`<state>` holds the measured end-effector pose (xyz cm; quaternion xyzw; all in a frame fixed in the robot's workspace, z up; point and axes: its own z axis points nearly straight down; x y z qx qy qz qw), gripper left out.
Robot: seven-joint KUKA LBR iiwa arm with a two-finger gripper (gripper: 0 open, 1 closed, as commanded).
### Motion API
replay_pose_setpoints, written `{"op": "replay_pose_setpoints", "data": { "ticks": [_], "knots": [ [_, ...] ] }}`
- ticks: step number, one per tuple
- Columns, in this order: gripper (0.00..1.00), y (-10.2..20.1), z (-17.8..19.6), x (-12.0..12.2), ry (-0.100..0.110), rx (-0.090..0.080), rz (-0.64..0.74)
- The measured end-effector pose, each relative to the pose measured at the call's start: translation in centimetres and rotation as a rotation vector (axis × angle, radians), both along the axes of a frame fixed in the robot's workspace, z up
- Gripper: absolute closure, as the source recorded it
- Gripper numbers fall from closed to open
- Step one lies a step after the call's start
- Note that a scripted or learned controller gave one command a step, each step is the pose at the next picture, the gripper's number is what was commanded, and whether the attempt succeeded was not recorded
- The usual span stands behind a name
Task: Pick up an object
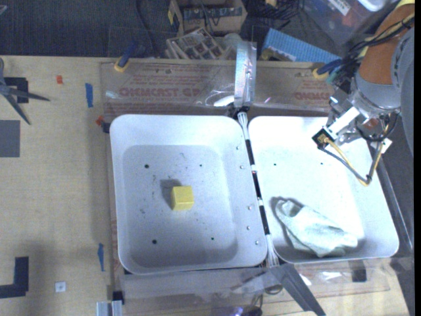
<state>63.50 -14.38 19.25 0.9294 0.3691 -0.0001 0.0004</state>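
In the left bin (125,143), near its middle, sits a small yellow block (182,197), alone on the speckled floor. Across the divider, right bin (289,143) holds a crumpled white cloth (316,230) toward its near edge. Gripper (348,157) hangs over the right bin's far right corner, well apart from cloth and block, nothing between the jaws; jaws spread open, thin fingers (370,171) angled down. Grey arm with orange band (383,61) enters from the right. Both bins rest on the table (52,176).
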Motion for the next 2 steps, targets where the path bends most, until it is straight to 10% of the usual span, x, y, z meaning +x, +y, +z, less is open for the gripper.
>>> {"op": "replay_pose_setpoints", "data": {
  "ticks": [1,2],
  "knots": [
    [1.00,-2.6,5.5,-4.4,0.000,0.000,-0.300],
    [1.00,-4.4,2.2,-4.0,0.004,0.002,-0.543]
  ]
}}
